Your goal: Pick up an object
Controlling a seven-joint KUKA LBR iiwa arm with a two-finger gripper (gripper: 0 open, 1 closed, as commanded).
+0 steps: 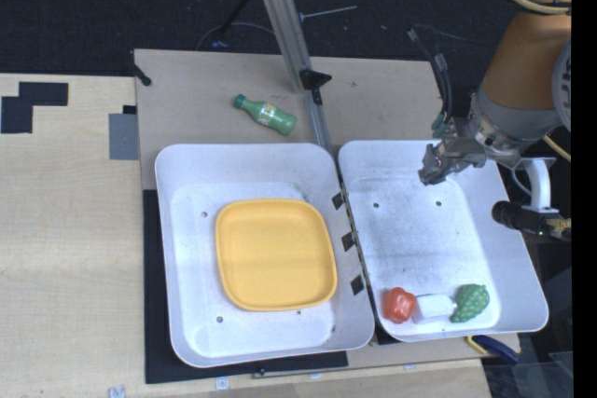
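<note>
Two shallow white bins sit side by side on a tabletop (187,98). The left bin (177,191) holds a yellow plate (275,253) lying flat near its middle. Behind that bin, on the bare tabletop, a small green bottle (265,114) lies on its side. The right bin (420,228) has three small things clustered along its near edge: a red object (398,304), a white block (434,307) touching it, and a green object (470,302). The arm's hand (438,165) hovers over the right bin's far end, well apart from them; whether it is spread or pressed together cannot be told.
</note>
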